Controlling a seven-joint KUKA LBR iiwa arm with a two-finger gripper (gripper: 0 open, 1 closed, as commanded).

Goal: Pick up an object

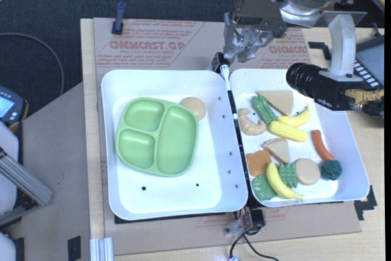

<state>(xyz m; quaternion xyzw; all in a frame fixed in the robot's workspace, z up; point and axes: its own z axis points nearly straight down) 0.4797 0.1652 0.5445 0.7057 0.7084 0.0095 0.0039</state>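
The gripper [239,49] hangs above the back edge of the bench, just behind the seam where the two white bins meet. Its metal fingers point down and blur into the cardboard backing behind them, so whether they stand apart or together cannot be told; nothing is seen between them. The arm above is cut off by the top edge, with only a strip of its orange band showing.

The left bin [122,192] holds a green divided plate [157,136] lying flat, and a pale round bun [193,107] touching the plate's back right corner, partly tucked behind its rim.

The right bin [351,150] holds a crowd of toy food: a tan wedge [278,101], a green pea pod [264,110], a shrimp [250,122], corn [287,130], a small banana [296,118], an orange sausage [320,145], broccoli [331,170], an orange block [258,162], a second tan wedge [278,148], a pale round piece [306,172] and a larger banana [278,181] lying over a green leafy piece [263,187]. These overlap near the front, so their edges are hard to separate.

A black camera-like cylinder [314,85] on a white bracket overhangs the right bin's back corner and hides part of its rim
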